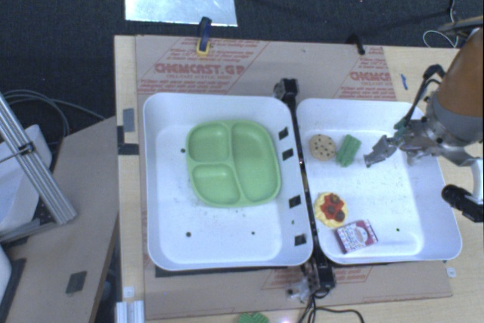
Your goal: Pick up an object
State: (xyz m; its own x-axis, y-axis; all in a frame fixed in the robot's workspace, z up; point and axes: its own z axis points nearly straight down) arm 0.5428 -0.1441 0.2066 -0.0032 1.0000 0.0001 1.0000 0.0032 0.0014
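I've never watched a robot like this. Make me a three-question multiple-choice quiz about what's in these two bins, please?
1. Where is the green divided plate?
A. left bin
B. right bin
C. on the floor

2. How many loose items lie in the right bin?
A. two
B. four
C. six

3. What is the gripper doing?
A. lifting the plate
B. hovering over the right bin, gripping nothing
C. carrying the cookie

Answers: 1 A, the plate sits in the left bin. 2 B: cookie, green piece, pizza toy, red packet. 3 B, nothing lies between its tips.

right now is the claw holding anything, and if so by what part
Nothing is held. The claw hangs over the right bin, to the right of the green block, with no object between its tips.
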